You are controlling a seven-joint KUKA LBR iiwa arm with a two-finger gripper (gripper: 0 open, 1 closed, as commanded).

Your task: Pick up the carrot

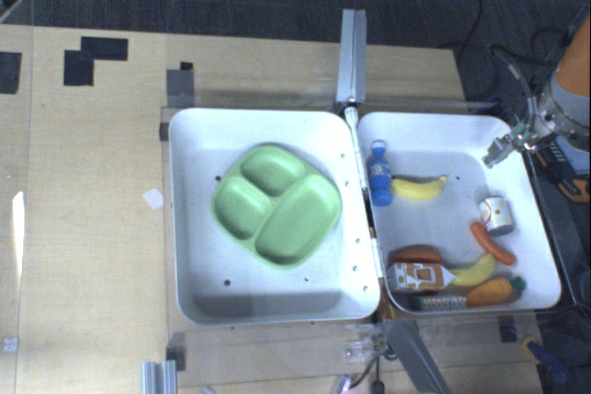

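Note:
The carrot, orange with a green top, lies at the near right corner of the right bin, beside a yellow banana. My gripper hovers over the bin's far right corner, well away from the carrot, with nothing visible between its fingers. Whether it is open or shut is too small to tell.
The right bin also holds a blue bottle, a second banana, a small can, a red sausage and a carton. A green divided plate sits in the left bin.

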